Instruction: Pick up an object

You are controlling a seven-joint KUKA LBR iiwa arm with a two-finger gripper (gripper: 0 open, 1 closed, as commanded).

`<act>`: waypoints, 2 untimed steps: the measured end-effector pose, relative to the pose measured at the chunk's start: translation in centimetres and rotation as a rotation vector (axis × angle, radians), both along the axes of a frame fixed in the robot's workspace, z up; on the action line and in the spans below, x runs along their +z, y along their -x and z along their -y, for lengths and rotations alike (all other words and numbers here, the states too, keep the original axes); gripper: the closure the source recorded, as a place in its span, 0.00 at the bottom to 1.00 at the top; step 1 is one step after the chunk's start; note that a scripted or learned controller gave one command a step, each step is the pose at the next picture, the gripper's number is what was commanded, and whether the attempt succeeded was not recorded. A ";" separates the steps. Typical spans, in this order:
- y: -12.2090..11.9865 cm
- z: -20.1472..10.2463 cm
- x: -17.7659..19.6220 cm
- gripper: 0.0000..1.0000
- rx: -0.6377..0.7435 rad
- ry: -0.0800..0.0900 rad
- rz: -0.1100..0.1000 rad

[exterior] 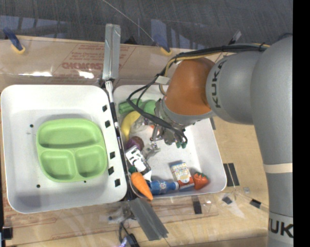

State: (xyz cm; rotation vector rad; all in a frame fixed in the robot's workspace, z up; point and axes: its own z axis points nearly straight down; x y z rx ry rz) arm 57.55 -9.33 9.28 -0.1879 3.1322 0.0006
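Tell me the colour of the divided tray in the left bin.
Light green: the three-compartment plastic tray lies in the shallow white left bin, clearest in the camera view.

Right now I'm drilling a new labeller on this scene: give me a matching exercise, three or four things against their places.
Things:
1. green divided tray
2. toy carrot
3. strawberry
4. banana

Places:
A. right bin, front right corner
B. left bin
C. right bin, front left corner
D. right bin, by the left wall, towards the back

Pairs: 1-B, 2-C, 3-A, 4-D
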 end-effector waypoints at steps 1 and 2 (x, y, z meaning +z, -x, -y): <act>0.0 -0.2 1.0 1.00 0.008 0.001 0.000; -7.4 -2.9 12.1 1.00 0.119 0.002 0.011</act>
